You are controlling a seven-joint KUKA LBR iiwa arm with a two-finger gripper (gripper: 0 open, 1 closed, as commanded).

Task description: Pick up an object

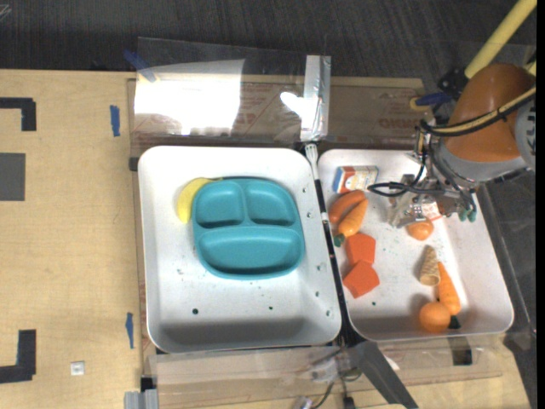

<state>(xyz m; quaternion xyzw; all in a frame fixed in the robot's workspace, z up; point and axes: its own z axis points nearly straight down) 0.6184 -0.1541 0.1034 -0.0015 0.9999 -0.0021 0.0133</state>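
Claw (423, 214) hangs low in the right bin (490, 313), directly over a small orange piece (419, 229) near the far wall; whether it grips it, I can't tell.

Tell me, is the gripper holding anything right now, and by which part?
Cannot be told. The gripper sits low over a small orange piece in the right bin, but its fingers are too cluttered to read.
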